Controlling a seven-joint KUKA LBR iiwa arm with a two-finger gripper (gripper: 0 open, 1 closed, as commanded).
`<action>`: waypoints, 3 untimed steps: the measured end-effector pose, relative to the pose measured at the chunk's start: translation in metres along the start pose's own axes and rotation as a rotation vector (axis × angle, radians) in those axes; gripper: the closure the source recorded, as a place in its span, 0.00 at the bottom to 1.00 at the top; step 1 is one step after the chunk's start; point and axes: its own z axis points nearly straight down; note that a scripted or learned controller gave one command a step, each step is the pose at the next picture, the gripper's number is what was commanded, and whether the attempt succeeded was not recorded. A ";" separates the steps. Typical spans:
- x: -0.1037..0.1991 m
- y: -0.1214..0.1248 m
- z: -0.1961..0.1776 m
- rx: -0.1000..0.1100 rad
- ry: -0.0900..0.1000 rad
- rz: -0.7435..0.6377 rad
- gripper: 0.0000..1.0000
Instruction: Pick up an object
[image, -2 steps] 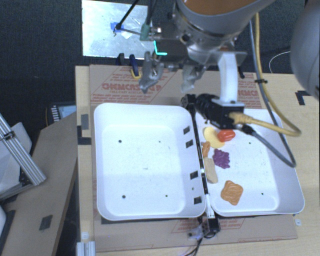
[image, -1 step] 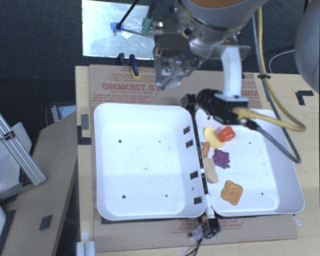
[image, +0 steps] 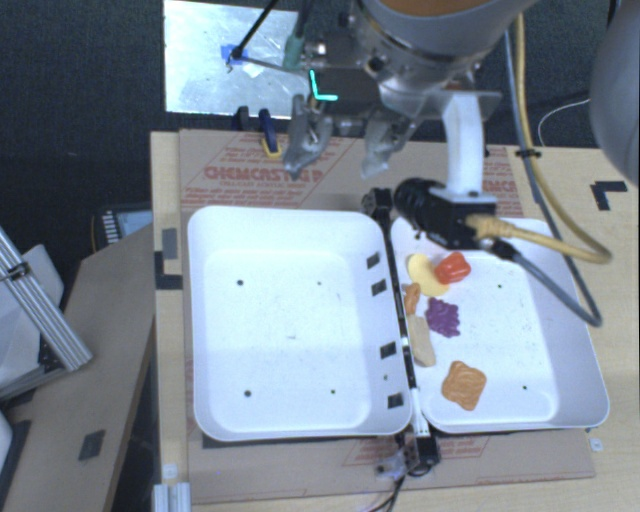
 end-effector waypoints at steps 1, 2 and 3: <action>0.000 0.000 0.000 0.000 0.000 0.000 0.00; 0.000 0.000 0.000 0.000 0.000 0.000 0.00; 0.000 0.000 0.000 0.000 0.000 0.000 0.00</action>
